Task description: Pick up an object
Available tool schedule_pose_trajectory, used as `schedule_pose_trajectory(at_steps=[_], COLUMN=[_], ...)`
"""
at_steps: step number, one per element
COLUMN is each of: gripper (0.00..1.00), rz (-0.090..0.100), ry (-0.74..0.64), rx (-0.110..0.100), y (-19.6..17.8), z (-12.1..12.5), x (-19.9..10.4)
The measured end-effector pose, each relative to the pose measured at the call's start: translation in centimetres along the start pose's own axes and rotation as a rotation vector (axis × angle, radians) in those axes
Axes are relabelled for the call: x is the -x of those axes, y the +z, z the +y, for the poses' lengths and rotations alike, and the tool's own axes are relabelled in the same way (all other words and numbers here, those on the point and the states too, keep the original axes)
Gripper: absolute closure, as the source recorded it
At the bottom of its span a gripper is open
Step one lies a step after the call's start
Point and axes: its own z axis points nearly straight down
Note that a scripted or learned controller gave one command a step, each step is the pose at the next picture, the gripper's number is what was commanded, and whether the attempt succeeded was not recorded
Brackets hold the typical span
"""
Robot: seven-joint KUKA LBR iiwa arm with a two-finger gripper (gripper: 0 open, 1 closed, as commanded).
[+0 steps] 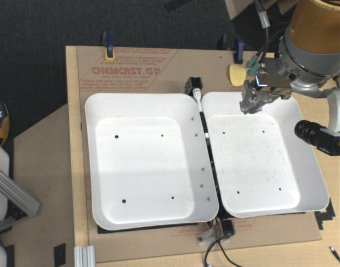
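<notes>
The bench (131,65) is a sheet of pale brown board printed with faded red lettering along its far side, set on a dark carpeted floor (48,15). Two blue clamps (108,42) grip the board's far edge, one near the left corner and one further right. Two shallow white bins lie side by side on it: the left bin (98,166) and the right bin (309,188), their inner rims touching along a black strip (206,143) that runs between them. Each bin floor shows a few small dark dots; the right one also carries fine speckling. A black fitting with cable sits at the near end of the strip, and another at the far end. A black cylinder (320,135) juts in over the right bin's right rim. At the left edge lie a metal rail (14,193) and some white shapes.

The arm (320,26) comes in from the upper right, with its hand (253,102) low over the far edge of the right bin. I cannot tell how far the hand is open, nor whether it has hold of anything.

A small pale yellow object (236,74), rounded and soft-edged, lies on the board just beyond the right bin's far rim, close to the hand's left.
</notes>
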Motion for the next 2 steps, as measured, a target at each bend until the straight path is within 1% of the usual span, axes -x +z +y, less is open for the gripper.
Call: schedule_pose_trajectory(at_steps=[1,2], gripper=[1.0,1.0], rz=[-0.001,0.0], ry=[-0.003,0.0], rx=[-0.018,0.004], y=[12.1,3.7], z=[3.7,5.2], x=[-3.0,-1.9])
